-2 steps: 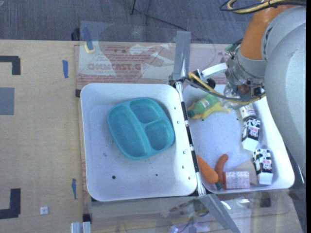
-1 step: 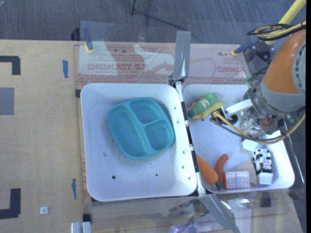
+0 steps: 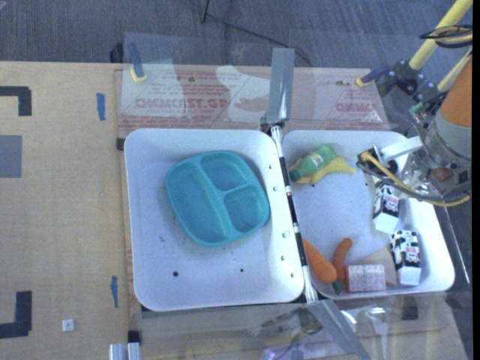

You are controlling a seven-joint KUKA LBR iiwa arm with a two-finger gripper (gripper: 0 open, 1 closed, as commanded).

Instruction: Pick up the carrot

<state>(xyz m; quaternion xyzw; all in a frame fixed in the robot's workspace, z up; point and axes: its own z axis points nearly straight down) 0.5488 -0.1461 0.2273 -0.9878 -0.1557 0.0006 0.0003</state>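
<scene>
Orange carrot [image 3: 320, 264] looks light, stiff and smooth, so take it across its thick middle. Whether the tool [image 3: 411, 180] is spread, you cannot tell.

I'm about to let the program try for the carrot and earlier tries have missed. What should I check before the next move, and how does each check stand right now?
1. Carrot in plain sight: ok. The carrot lies uncovered in the right bin, near its left wall.
2. Room around the carrot: not ok. A red-orange piece and a pink box lie close beside it.
3. Gripper above the carrot: not ok. The gripper is over the bin's right side, by a cow-patterned carton.
4. Gripper free of load: cannot tell.
5. Path to the carrot: ok. Bare bin floor lies between.
</scene>
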